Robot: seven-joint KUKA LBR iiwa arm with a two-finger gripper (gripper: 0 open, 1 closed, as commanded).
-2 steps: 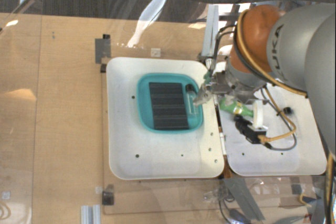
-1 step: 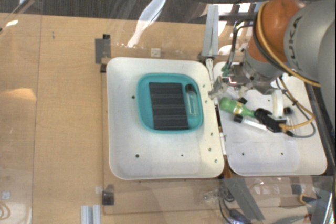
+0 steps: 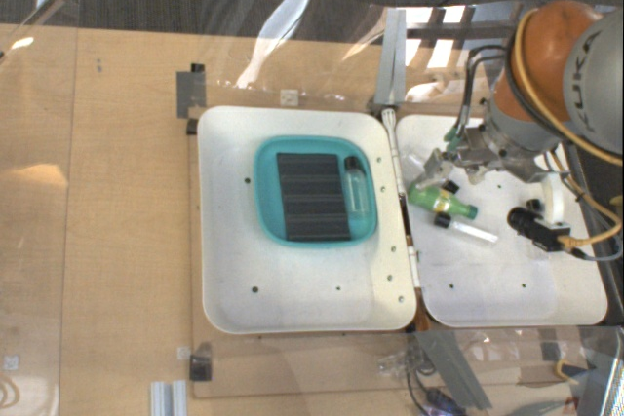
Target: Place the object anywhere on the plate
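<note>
I see the tool [image 3: 450,163] (grip state I cannot tell) just above the green bottle [image 3: 441,201], lying lengthwise right of the teal plate [image 3: 266,200].

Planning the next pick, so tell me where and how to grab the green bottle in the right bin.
Take the green bottle across its middle, coming straight down from above. It lies flat on its side on the right bin's floor, long axis running left to right, so the narrow width sits across it. Mind the clear tube lying close beside it.

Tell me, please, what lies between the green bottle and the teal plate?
In the camera view, the raised rims where both bins meet lie between the green bottle and the teal plate.
</note>
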